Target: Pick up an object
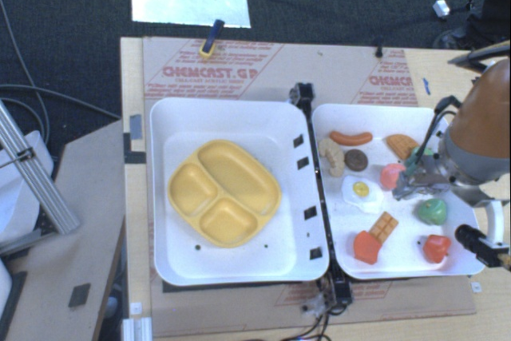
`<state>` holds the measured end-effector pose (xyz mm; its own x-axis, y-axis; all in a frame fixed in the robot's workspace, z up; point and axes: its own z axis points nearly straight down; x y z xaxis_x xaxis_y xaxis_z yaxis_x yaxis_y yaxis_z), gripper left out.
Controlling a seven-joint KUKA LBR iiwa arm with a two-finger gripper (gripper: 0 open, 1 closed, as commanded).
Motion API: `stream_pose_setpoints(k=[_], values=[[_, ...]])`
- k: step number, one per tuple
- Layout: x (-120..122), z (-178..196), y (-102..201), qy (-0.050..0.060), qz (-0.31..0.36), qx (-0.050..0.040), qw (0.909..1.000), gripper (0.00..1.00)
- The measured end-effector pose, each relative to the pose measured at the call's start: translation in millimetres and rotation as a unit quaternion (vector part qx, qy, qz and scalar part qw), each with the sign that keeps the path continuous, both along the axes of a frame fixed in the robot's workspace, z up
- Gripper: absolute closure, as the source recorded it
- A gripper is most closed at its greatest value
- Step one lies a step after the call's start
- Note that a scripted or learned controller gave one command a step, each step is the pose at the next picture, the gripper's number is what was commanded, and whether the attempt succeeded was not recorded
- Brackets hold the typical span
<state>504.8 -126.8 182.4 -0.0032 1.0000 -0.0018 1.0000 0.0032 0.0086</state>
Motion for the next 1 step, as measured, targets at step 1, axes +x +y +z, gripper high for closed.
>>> stream_pose_setpoints(k=[1], values=[[-0.8,-4.8,0.4,0.003,-0.001,0.0008,1.0000,0.00]])
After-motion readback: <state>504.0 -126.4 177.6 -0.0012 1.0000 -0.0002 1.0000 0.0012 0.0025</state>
